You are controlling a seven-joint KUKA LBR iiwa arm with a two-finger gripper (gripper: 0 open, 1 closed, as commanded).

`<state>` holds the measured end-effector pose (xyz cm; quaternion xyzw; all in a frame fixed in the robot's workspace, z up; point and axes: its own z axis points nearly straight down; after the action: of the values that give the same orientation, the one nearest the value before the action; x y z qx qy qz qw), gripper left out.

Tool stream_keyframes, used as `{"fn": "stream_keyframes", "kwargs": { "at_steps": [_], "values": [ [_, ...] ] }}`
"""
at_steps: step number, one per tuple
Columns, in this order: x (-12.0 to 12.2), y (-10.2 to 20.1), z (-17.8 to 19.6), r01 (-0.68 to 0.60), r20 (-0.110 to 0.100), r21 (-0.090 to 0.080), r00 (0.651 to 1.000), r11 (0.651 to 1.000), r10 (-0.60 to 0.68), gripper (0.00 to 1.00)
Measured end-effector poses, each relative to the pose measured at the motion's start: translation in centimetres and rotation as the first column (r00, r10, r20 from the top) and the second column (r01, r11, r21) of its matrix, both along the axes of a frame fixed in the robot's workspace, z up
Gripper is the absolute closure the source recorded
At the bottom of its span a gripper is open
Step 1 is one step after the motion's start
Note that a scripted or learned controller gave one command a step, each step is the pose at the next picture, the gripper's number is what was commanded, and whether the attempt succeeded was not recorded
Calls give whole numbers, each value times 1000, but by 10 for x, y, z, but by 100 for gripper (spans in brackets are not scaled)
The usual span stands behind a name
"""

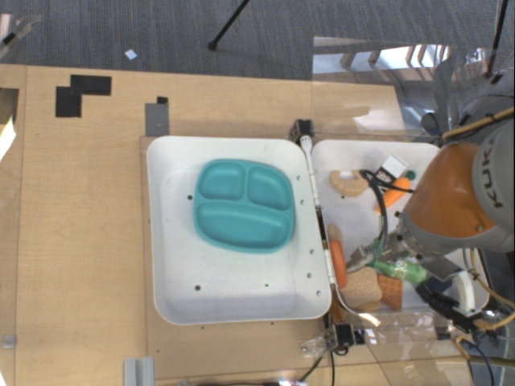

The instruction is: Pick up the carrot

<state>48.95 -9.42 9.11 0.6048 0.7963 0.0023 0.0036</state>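
The carrot (394, 193) is a small orange piece with a green top. It lies in the right bin (346, 161) near the back and is partly covered by a black cable and the arm's orange band. My gripper (375, 255) hangs low over the middle of that bin, in front of the carrot and apart from it. It sits just right of a long red-orange sausage-like piece (338, 264). The arm's wrist hides most of the gripper.
The right bin also holds a tan curved pastry (350, 185) at the back, a bread slice (362, 293) and a brown piece (390, 295) at the front, and a green item (405, 273) under the wrist. A teal divided plate (244, 205) sits in the left bin (173, 296).
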Motion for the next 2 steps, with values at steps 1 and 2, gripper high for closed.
{"fn": "stream_keyframes", "kwargs": {
  "at_steps": [1, 2],
  "values": [
    [24, -63, 47, 155, 2, -2, 988, 988, -155, 0],
    [75, -112, 23, -51, 0, -4, 999, 999, 51, 0]
  ]
}}
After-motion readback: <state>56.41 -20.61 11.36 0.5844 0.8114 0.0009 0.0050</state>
